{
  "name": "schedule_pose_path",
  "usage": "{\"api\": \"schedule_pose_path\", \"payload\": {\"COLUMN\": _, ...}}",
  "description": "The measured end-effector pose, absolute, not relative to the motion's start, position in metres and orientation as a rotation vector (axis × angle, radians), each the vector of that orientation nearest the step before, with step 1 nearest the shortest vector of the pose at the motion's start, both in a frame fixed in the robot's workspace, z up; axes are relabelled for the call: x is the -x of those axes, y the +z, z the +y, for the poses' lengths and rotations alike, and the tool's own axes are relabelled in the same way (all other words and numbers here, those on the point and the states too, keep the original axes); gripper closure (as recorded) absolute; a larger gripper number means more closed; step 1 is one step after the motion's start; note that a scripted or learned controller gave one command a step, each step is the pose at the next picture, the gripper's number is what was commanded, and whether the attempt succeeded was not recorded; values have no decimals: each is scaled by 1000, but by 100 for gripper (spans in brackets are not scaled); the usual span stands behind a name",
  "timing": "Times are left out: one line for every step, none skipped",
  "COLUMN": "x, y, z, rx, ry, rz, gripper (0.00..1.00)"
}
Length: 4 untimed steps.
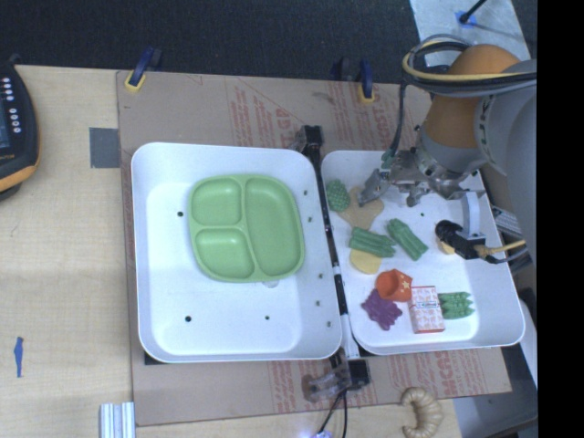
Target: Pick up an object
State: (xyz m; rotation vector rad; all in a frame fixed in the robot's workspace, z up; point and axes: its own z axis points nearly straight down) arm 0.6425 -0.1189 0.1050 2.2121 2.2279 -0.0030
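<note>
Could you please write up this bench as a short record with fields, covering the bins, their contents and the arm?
left bin: holds a green divided plate
right bin: holds small toy foods, including green pieces, an orange piece, a purple piece and a red-and-white box
arm: reaches in over the right bin's far end
gripper: low over the far end; grasp unclear

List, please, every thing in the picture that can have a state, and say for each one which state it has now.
green divided plate: flat in the left bin, nothing on it
hand: low over the right bin's far end; grip unclear
red-and-white carton: lying flat, right bin
orange cup: tipped on its side
two green cucumbers: lying side by side
purple grapes: resting on the bin floor
</note>
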Motion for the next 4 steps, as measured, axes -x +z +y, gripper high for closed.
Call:
{"api": "schedule_pose_path", "payload": {"x": -568, "y": 90, "z": -113, "rx": -2224, "ry": -12, "rz": 2231, "gripper": 0}}
{"api": "schedule_pose_path", "payload": {"x": -570, "y": 92, "z": -96, "rx": -2217, "ry": -6, "rz": 2233, "gripper": 0}}
{"api": "schedule_pose_path", "payload": {"x": -600, "y": 92, "z": -93, "rx": -2215, "ry": 0, "rz": 2228, "gripper": 0}}
{"api": "schedule_pose_path", "payload": {"x": -562, "y": 160, "z": -132, "rx": -2221, "ry": -1, "rz": 2218, "gripper": 0}}
